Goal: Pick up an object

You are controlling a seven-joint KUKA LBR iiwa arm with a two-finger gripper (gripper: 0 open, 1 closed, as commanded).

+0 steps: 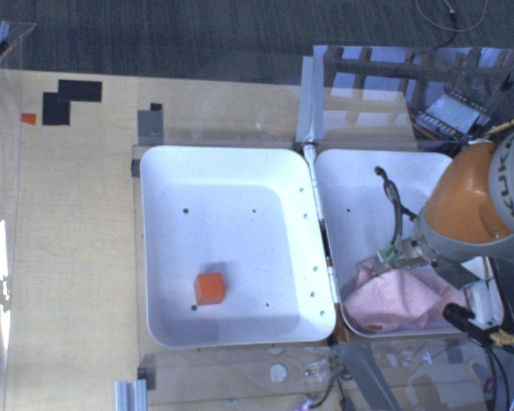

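Wooden bench (pixel 68 255), two white bins side by side. Left bin (pixel 227 165): orange cube (pixel 210 288), lower left part of floor. Right bin (pixel 360 178): pink cloth (pixel 394 302) bunched at lower edge. Gripper (pixel 400 255) at frame right, just over cloth's top; finger state cannot be told.

White bins (pixel 240 169) (both plain); an orange cube (pixel 210 288), a pink cloth (pixel 394 302), an orange-banded grey arm (pixel 475 204).

Light wooden bench (pixel 68 255) has two white bins sitting side by side on it, left bin (pixel 163 229) and right bin (pixel 351 178), edges touching in the middle.
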